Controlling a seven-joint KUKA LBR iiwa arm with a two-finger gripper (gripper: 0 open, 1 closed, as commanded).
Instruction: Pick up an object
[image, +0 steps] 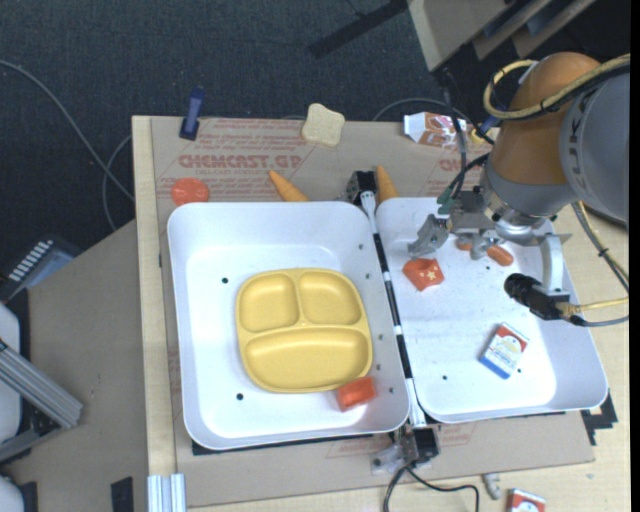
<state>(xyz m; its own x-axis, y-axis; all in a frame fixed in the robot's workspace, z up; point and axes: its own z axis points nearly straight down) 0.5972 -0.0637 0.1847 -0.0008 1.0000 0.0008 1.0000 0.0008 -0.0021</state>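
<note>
My gripper (452, 232) hangs over the far left part of the right bin (560, 395), below the arm's orange band. A red block (425, 272) lies in that bin just in front of the gripper and a little to its left. A small orange piece (497, 255) lies close to the gripper's right side. Further toward the front right lies a small blue, white and red box (503, 351). The left bin (200, 300) holds a yellow divided plate (302, 329) with an orange-red piece (355, 393) at its front right corner.
Behind the bins on the cardboard lie a blue clip (191, 113), a bread-shaped piece (323, 124), an orange disc (188, 190), a carrot (288, 186) and a printed packet (430, 127). A black fitting with cables (530, 294) sits over the right bin's right side.
</note>
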